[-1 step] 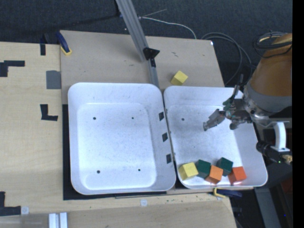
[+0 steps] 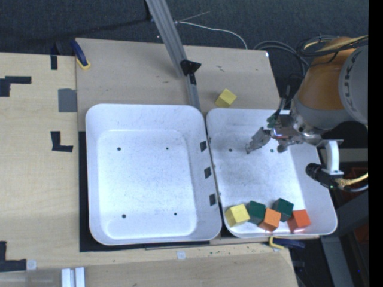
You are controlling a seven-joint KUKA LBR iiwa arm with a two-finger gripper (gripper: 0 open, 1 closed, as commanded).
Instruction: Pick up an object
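Note:
Several small blocks lie along the near edge of the right bin [image 2: 251, 178]: a yellow block [image 2: 237, 214], a dark green block [image 2: 256, 210], an orange block [image 2: 271, 219], a second green block [image 2: 283, 208] and a red-orange block [image 2: 299, 219]. My gripper [image 2: 269, 144] hangs over the far part of that bin, well away from the blocks. Its fingers are spread open and hold nothing. The arm's orange band [image 2: 323, 88] rises at the right.
The left bin [image 2: 143, 172] sits beside the right one. Another yellow block [image 2: 226, 98] rests on the bench just beyond the right bin. A grey metal bar [image 2: 170, 34] slants down to the bins' far junction. Cables trail at the far right.

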